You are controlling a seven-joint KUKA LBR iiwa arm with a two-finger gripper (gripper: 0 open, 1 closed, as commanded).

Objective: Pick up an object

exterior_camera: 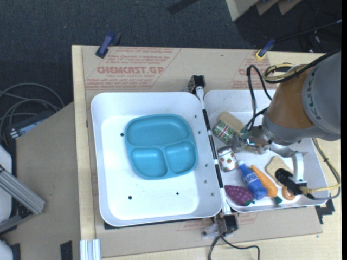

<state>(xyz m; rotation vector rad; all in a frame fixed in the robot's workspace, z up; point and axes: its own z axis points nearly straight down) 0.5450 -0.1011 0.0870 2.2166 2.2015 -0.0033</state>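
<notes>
Bench (135,64) covered in brown cardboard fills most of your view, seen from above at a slant, with dark carpet beyond it. On it sit two shallow white bins side by side. Your left bin (108,188) is the larger-looking one, and it holds a teal divided plate (161,145) with three compartments, lying flat near the bin's centre.

Your arm (303,104) comes in from the right, grey with an orange band, and it hangs over the right bin (217,99), covering much of that bin's far side. Your gripper (254,140) sits low over the bin's middle, just beside a green-labelled can (223,130) that lies on its side. You cannot tell whether the fingers are parted or closed, since the wrist hides them.

Smaller items crowd the right bin's near half. A small white cup with red spots (227,159) stands against the wall shared by the two bins. Nearer to you lie a blue bottle (251,180), an orange carrot (264,182) beside it, and a purple bunch of grapes (239,194) at the near corner.
</notes>
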